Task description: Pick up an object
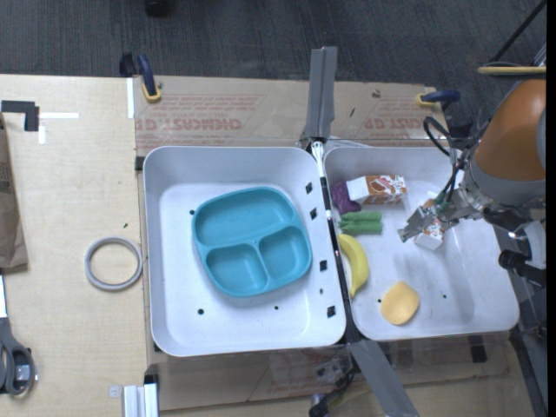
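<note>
we see the gripper (423, 224) low in the right bin (486, 315), fingers pointing left; we cannot tell their spread, and a small white object (430, 238) sits just below them. nearest targets lie to its left: one snack box (380, 189), one green piece (361, 223), one purple piece (344, 199), one banana (353, 262), long axis up-down. one yellow piece (400, 303) lies below; the left bin (174, 320) holds one blue tray (251, 241).

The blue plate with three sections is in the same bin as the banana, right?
Not quite. The camera view shows the blue plate alone in the left bin, while the banana lies in the right bin, against its left wall. The plate does have three sections.
</note>
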Controlling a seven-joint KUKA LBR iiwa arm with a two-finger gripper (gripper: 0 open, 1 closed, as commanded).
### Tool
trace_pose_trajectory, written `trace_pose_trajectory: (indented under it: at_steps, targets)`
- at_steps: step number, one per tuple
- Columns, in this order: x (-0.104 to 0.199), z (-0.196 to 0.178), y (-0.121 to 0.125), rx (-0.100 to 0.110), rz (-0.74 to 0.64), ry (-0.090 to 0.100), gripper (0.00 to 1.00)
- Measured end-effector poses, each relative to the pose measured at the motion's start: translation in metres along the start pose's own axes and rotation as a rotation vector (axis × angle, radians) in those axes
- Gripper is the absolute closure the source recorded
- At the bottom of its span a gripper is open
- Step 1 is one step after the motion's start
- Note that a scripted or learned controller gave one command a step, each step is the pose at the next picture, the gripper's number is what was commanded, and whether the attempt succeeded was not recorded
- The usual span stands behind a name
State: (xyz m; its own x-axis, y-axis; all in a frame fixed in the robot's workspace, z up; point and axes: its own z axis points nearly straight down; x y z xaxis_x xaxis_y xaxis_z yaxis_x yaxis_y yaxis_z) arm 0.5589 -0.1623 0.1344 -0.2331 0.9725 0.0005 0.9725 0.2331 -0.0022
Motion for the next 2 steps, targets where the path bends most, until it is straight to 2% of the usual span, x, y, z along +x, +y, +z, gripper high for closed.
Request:
trace_pose_trajectory:
  at_steps: [1, 2]
  targets:
    - [0.041, 0.042, 0.036, -0.003, -0.22, -0.002, 0.0]
    - [0.02, 0.045, 0.094, 0.051, -0.278, 0.018, 0.0]
